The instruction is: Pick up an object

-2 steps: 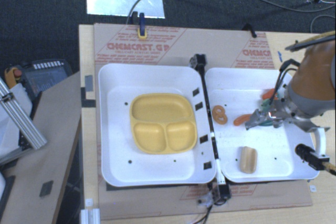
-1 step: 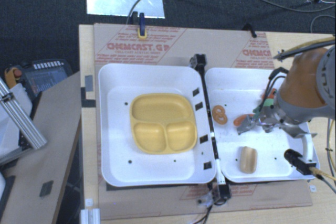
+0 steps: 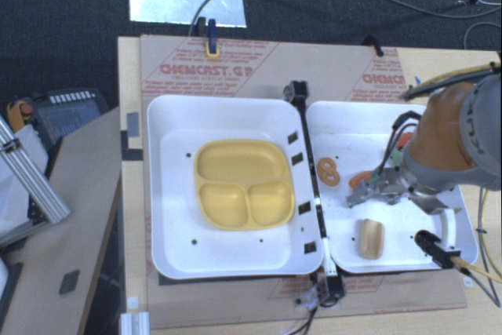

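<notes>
In the right bin [image 3: 345,125] lie an orange pretzel-shaped piece [image 3: 329,171] near the left wall and a tan bread-like lump [image 3: 370,238] near the front. A small orange-red object [image 3: 358,180] sits right at the tip of my gripper [image 3: 365,190]. The gripper hangs low over the middle of this bin and points left. The grey arm with its orange band [image 3: 443,125] covers the bin's right side. Another bit of orange [image 3: 404,140] peeks out behind the arm's cables.
The left bin [image 3: 169,169] holds a yellow divided plate [image 3: 239,183]. A black-clipped divider [image 3: 306,169] runs between the bins. A black fitting [image 3: 430,242] of the arm sits by the right bin's front right corner. Cables cross the dark floor behind the bench.
</notes>
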### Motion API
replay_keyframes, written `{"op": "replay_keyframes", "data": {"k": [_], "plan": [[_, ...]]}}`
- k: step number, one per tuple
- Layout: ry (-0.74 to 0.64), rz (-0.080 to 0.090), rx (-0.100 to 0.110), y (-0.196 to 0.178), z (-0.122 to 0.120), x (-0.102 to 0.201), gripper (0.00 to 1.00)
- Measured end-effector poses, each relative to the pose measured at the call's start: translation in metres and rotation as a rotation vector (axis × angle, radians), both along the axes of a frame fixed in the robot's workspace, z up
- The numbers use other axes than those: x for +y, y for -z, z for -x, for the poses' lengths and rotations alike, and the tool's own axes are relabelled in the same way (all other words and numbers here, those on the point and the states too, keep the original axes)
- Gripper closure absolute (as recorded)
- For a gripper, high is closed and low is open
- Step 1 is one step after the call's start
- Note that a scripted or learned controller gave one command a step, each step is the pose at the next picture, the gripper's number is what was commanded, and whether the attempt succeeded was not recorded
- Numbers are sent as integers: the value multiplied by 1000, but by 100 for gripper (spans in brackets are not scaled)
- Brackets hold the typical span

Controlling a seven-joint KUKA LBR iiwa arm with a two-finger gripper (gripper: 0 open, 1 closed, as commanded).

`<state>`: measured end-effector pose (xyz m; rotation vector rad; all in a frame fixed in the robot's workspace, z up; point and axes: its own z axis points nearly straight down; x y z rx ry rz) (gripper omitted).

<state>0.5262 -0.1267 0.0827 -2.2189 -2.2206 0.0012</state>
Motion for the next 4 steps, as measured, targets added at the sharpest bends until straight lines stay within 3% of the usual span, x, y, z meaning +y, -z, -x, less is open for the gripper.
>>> {"op": "replay_keyframes", "data": {"k": [1,3,4], "plan": [[0,2,-5,-13,-2,-1,100],[-3,3,-10,-129,-4,5,100],[-9,0,-6,-140,6,61,100]]}}
